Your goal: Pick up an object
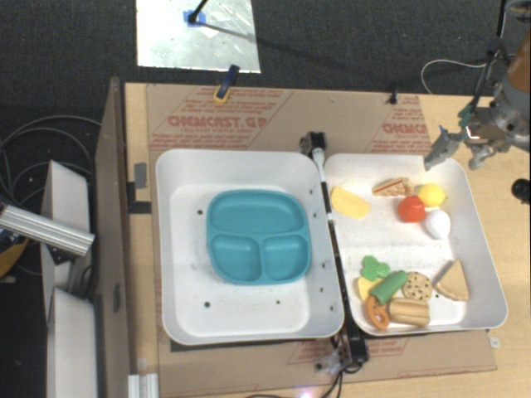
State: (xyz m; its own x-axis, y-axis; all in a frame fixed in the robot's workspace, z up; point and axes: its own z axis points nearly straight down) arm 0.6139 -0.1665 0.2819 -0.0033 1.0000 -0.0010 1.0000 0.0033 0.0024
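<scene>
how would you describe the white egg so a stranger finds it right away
Look in the right-hand white bin, at the cluster near its far right side. The egg lies just below the red tomato and yellow lemon; it is the only plain white piece.

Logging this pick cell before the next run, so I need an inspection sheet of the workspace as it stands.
Surface: two white bins, left bin and right bin, on a cardboard-covered bench.
Job's things: toy foods in the right bin: yellow piece, tomato, lemon, egg, cookie, bread roll.
Clutter: teal divided plate in the left bin.
Grippers: gripper above the right bin's far corner, holding nothing.
Cables: black coils at left.
Surroundings: dark floor, shiny sheet.
</scene>
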